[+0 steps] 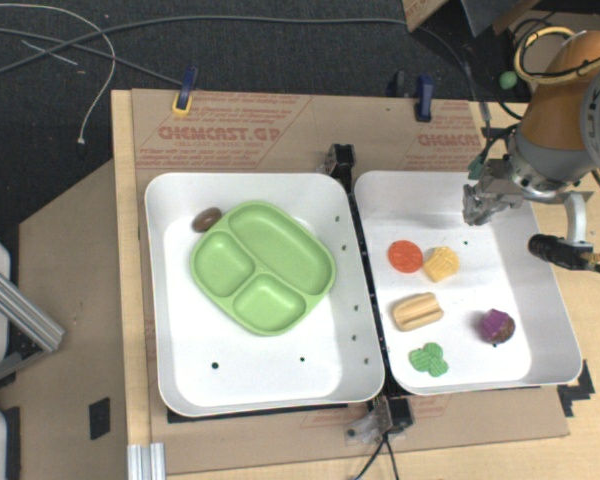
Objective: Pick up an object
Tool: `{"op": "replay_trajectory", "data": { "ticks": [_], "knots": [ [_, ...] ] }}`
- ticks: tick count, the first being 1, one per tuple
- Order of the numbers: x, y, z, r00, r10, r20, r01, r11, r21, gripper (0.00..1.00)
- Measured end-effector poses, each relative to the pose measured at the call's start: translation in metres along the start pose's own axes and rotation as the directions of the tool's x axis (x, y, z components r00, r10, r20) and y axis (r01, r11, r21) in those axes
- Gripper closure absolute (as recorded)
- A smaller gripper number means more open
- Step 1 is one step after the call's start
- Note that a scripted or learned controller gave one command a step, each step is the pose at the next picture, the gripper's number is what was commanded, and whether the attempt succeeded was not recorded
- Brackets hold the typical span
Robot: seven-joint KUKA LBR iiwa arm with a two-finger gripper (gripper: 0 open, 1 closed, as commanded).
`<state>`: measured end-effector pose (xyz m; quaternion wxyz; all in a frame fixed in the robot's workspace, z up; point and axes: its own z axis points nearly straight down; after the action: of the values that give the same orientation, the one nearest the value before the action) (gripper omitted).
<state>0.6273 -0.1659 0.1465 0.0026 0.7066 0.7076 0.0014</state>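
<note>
The right bin (540,363) holds several toy foods: an orange-red round piece (405,256), a yellow corn-like piece (441,264), a tan bread-like piece (417,311), a green broccoli-like piece (429,359) and a purple piece (496,325). My gripper (477,211) hangs over the back of this bin, up and to the right of the yellow piece, with nothing seen in it. The left bin (180,363) carries a green divided plate (263,266) and a small brown object (208,219) by the plate's back left corner.
Both bins rest on a cardboard sheet (250,128) held by blue clamps (187,89) at the back. A black bracket (340,158) sits between the bins at the rear. Cables (70,43) trail over the dark floor at the upper left.
</note>
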Motion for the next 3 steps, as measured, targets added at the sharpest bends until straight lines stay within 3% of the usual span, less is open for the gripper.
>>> {"op": "replay_trajectory", "data": {
  "ticks": [2, 3],
  "knots": [
    [0.006, 0.008, -0.103, 1.000, 0.000, 0.000, 0.000, 1.000, -0.002, 1.00],
    [0.063, -0.016, -0.096, 1.000, -0.003, -0.004, 0.003, 1.000, 0.009, 1.00]
  ]
}}
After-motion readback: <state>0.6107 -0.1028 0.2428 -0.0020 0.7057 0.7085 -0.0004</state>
